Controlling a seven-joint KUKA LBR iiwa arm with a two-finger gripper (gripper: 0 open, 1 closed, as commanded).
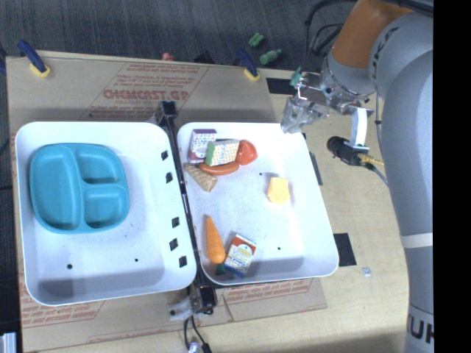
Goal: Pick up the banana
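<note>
Hovering by right bin (246,215), pincer (297,118), grip unclear, sits apart from yellow piece (278,190).

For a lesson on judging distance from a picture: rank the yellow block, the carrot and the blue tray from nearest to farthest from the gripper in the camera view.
Gripper is above the right bin's far right corner.
1. Yellow block, right bin, right of middle.
2. Carrot, right bin, near left part.
3. Blue tray, left bin.
</note>
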